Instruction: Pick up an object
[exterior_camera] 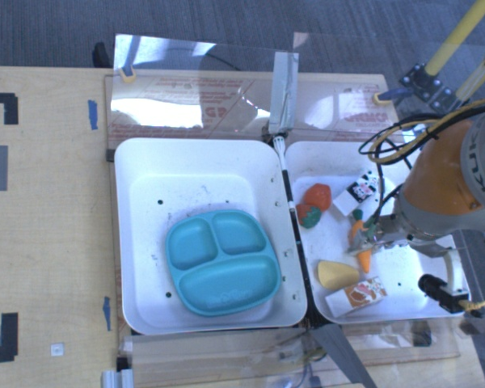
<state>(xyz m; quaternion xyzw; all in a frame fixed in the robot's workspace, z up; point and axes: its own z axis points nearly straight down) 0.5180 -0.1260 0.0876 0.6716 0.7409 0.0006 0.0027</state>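
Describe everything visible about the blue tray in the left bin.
The blue tray is a teal, plastic-looking divided plate with rounded corners and three compartments: two smaller ones toward the far side and one wide one toward the near side. Nothing lies in the compartments. It lies flat, right side up, turned slightly askew to the left bin, on the bin's floor toward its near right corner. Its right edge sits close to the bin's right wall; whether they touch cannot be told. Nothing else touches it.
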